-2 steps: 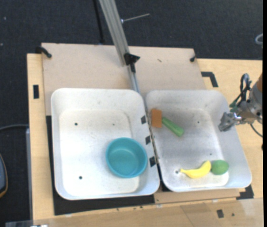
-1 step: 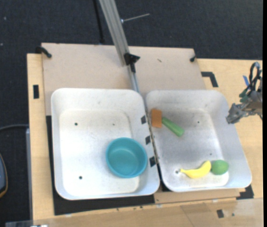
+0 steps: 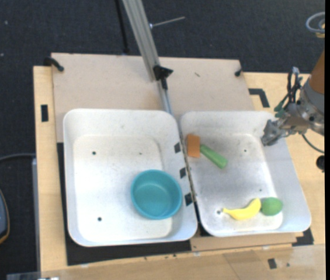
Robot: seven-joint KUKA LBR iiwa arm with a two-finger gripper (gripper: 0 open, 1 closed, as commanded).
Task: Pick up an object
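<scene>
Even, fairly bright overhead light, the white bins point(image 3: 124, 121) slightly washed out, shadows faint, whole picture soft and grainy.

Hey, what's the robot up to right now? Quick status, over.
Gripper over right bin's upper right rim, holding nothing visible. Banana, green ball, orange-and-green brush lie untouched. Blue bowl in left bin. Nothing blocking.

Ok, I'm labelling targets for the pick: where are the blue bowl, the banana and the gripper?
blue bowl point(image 3: 156, 194), camera view, inner floor of the bowl.
banana point(image 3: 243, 210), camera view, middle of its curve.
gripper point(image 3: 270, 134), camera view, its tip over the right bin's edge.
</scene>
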